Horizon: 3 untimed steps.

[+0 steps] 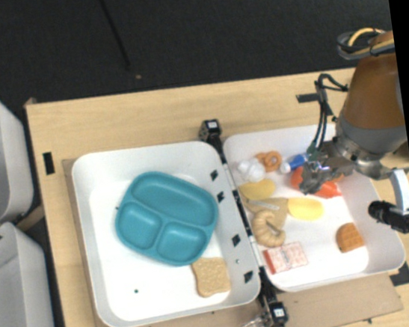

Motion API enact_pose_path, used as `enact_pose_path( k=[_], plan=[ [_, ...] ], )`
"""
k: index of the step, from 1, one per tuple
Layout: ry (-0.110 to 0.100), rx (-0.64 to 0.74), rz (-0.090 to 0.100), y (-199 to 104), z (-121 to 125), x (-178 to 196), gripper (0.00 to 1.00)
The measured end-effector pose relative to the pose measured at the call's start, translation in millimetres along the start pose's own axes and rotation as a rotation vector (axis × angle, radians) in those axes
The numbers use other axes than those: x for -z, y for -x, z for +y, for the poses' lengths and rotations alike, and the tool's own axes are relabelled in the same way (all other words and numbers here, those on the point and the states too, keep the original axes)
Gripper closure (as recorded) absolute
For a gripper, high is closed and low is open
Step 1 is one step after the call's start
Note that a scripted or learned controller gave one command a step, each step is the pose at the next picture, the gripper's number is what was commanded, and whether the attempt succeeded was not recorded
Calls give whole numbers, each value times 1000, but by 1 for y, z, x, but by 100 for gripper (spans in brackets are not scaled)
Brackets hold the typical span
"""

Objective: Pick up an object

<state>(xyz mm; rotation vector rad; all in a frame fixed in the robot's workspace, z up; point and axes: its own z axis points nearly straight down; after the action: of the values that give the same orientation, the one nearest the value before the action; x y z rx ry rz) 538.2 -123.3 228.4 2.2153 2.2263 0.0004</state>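
The gripper (pixel 316 173) is seen lowered into the right bin (pixel 375 248), above an orange object (pixel 327 189) beside a yellow piece (pixel 306 208); whether its fingers are apart or together cannot be told.

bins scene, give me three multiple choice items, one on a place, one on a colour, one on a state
1. Where does the toast slice lie?
A. left bin, near its front right corner
B. on the divided plate
C. right bin

2. What colour is the divided plate?
A. red
B. teal blue
C. yellow

3. How does the gripper stand?
A. parked outside both bins
B. low over the right bin, by an orange-red item
C. over the left bin

Answers:
1. A: it rests on the left bin's floor, just below the plate.
2. B: the plate is teal throughout.
3. B: the arm reaches in over that bin.
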Motion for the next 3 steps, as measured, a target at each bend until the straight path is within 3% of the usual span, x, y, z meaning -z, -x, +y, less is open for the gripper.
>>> enact_pose_path(
  k=[1,2,3],
  plan=[
    [1,2,2,-46,-16,20,100],
    [-1,-1,2,-64,-12,16,100],
    [-1,-4,2,-63,-18,22,100]
  ],
)
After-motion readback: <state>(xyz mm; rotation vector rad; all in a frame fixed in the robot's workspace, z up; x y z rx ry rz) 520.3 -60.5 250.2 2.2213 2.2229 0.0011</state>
